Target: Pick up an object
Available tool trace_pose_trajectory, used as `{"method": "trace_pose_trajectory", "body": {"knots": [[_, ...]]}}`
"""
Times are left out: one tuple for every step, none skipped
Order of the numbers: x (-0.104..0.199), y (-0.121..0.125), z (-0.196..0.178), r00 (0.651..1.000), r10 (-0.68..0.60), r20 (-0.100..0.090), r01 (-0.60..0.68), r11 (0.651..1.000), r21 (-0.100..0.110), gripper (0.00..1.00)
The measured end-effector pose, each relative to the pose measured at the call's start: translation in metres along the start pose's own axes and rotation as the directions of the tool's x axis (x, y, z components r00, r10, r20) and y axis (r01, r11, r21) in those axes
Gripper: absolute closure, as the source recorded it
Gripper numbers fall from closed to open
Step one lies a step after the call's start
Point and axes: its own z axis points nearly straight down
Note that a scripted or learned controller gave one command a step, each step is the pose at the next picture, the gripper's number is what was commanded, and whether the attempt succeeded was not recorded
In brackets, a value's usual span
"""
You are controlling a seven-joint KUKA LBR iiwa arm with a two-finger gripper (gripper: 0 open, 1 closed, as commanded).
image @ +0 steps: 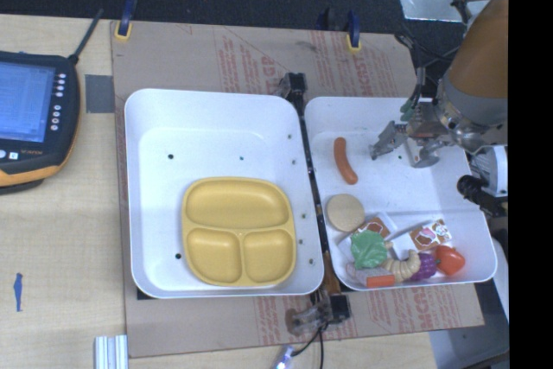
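My gripper [404, 149] hangs over the back half of the right bin [380, 112], its two fingers spread open with nothing between them. An orange-red sausage [345, 161] lies on the bin floor to the left of the gripper, apart from it. A round tan cookie [346, 211] sits nearer the front. Along the front edge of that bin lies a heap of toy food: a green leafy piece [369, 250], a red tomato [450, 261], a purple piece [427, 267] and a printed packet [431, 233].
The left bin [173, 121] holds a yellow three-part tray [239, 231]. A tablet with an orange frame [34, 112] lies on the bench at far left. Clamps and brackets sit between the bins at back and front.
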Motion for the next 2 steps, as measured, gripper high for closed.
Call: {"method": "trace_pose_trajectory", "body": {"knots": [[0.027, 0.037, 0.069, 1.0, 0.0, 0.001, 0.0, 1.0, 0.002, 0.0], [0.027, 0.031, 0.109, 1.0, 0.0, 0.001, 0.0, 1.0, 0.001, 0.0]]}}
